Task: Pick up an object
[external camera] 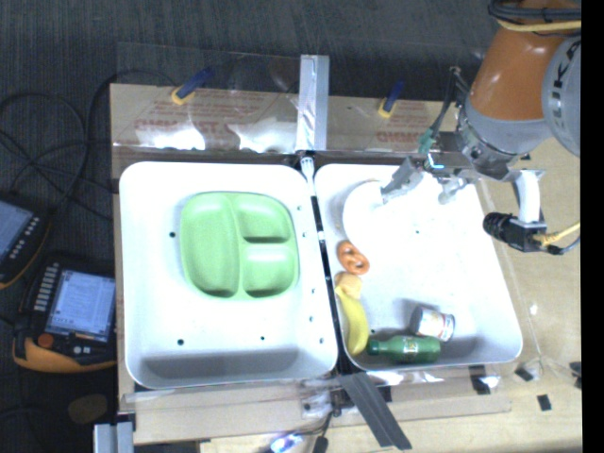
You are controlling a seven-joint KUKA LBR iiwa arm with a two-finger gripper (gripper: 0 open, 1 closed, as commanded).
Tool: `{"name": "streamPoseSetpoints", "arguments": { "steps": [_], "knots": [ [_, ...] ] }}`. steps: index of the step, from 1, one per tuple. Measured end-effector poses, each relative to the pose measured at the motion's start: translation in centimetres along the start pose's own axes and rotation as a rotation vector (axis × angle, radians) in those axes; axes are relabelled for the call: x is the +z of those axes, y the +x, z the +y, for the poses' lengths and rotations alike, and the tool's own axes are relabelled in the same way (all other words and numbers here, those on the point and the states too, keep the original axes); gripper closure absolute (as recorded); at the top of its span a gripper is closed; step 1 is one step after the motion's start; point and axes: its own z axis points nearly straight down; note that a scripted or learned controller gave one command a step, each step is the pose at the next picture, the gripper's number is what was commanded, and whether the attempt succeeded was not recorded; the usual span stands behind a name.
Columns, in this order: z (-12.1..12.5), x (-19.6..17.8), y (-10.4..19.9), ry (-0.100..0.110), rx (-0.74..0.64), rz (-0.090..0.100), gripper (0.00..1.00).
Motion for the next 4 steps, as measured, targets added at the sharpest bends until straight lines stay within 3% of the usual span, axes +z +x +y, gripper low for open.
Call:
{"name": "streamPoseSetpoints", "arguments": {
  "steps": [1, 2, 3, 4],
  "knots": [
    [-4.3, 10.4, -7.6, 0.000, -0.056, 0.000, 0.00],
    [-3.1, 8.2, -11.2, -0.002, -0.221, 0.000, 0.00],
    [-10.5, 14.8, -9.2, 0.000, -0.285, 0.002, 0.00],
    [-11.2, 14.5, -4.1, 0.000, -0.244, 0.003, 0.00]
  ]
}}
